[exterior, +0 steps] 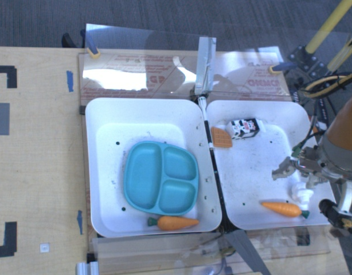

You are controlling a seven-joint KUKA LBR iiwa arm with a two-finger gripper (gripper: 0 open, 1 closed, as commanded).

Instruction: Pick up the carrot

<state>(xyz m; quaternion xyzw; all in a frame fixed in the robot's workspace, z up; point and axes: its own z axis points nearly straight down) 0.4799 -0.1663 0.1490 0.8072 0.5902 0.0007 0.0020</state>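
i am reaching in from the right with my arm (342, 139) over the right bin (253, 171), and my pincer (302, 191) is hanging above the bin's right side, near its lower right corner. whether it is apart or together i cannot tell from this slant; nothing is showing in its grip.

a carrot (282, 209) is lying on the floor of the right bin, just below and a little left of my pincer, its orange body pointing left and its green stub end to the right. it is lying near the bin's front wall, apart from my pincer.

a second carrot (175, 223) is lying in the left bin (107, 153), against the front wall, touching the lower edge of a teal divided plate (160, 176) that is sitting in the middle of that bin.

toward the back of the right bin, close to the wall between the two bins, a small orange waffle piece (221, 137) is lying just beside a black and white toy (243, 128). both are sitting well apart from my pincer.
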